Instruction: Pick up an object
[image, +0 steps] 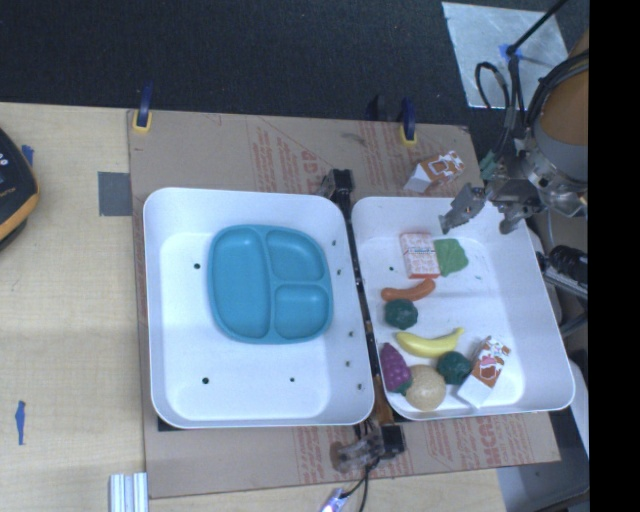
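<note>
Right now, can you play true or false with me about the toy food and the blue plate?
1. The blue plate sits in the left bin. True.
2. The banana lies on the blue plate. False: it lies in the right bin, among the other food.
3. The gripper hangs over the far edge of the right bin. True.
4. The gripper holds the carrot. False: the carrot lies on the bin floor, apart from the gripper.
5. A purple toy lies beside the banana. True.

Arm (560, 110) cut by right edge
</note>
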